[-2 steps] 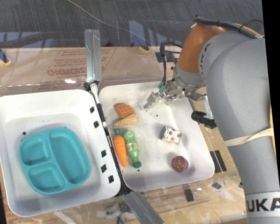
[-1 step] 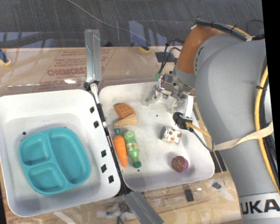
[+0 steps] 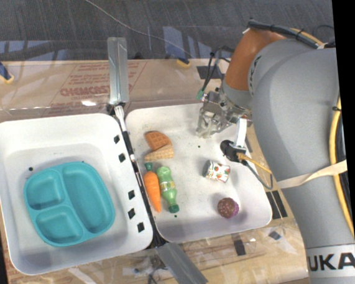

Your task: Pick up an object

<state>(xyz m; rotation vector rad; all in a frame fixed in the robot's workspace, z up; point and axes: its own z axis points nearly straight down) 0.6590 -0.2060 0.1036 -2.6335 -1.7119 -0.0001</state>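
In the right bin (image 3: pixel 192 227) lie several toy foods: a brown waffle piece (image 3: pixel 157 139), a tan wafer (image 3: pixel 159 152), an orange carrot (image 3: pixel 153 189), a green bottle (image 3: pixel 167 187), a small white carton with red marks (image 3: pixel 218 171) and a dark red round fruit (image 3: pixel 227 208). My gripper (image 3: pixel 209 126) hangs over the bin's far right part, above bare floor, apart from every object. Its fingers point down and nothing shows between them.
The left bin (image 3: pixel 15 138) holds a teal divided tray (image 3: pixel 68 203). A grey divider (image 3: pixel 118 69) runs between the bins. The arm's grey body (image 3: pixel 293 114) covers the right bin's right rim. A black cable end (image 3: pixel 229 149) dangles near the carton.
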